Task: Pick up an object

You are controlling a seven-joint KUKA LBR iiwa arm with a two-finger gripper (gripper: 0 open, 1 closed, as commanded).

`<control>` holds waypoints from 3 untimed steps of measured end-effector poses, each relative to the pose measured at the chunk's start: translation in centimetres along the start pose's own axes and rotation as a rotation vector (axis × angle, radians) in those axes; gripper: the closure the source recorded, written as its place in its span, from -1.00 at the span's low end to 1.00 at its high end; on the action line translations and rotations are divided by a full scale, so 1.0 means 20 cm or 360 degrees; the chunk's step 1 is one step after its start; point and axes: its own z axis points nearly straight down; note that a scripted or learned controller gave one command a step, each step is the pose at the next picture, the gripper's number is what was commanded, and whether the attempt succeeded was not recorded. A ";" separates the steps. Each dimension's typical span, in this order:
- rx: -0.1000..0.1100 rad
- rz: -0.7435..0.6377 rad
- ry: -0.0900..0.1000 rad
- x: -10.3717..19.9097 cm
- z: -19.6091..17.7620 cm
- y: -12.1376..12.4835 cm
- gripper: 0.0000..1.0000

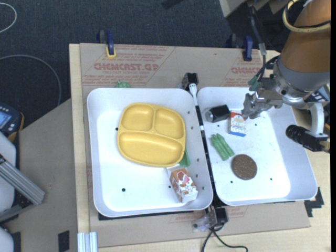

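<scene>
The right bin (294,182) holds a small white carton with red and blue print (238,124), a black and silver cylinder (217,113), green bean pods (222,146) and a brown round cookie (244,167). My gripper (253,111) hangs low over the bin's back part, just right of the small carton and close to its top edge. I cannot see anything between the fingers. The arm's grey body with the orange band (310,25) rises behind it at the upper right.
The left bin (100,156) holds a yellow divided plate (152,134) and a brown and white carton (182,184) at its front right, with a bit of green under the plate's edge. A black divider strip (200,130) runs between the bins. Blue clamps (109,42) hold the board's back edge.
</scene>
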 end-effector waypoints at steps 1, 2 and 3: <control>-0.0035 0.0003 -0.0007 0.15 -0.48 -0.04 1.00; 0.0001 0.0008 -0.0005 0.28 -0.07 -0.14 1.00; 0.0001 0.0016 -0.0005 0.26 0.14 -0.42 1.00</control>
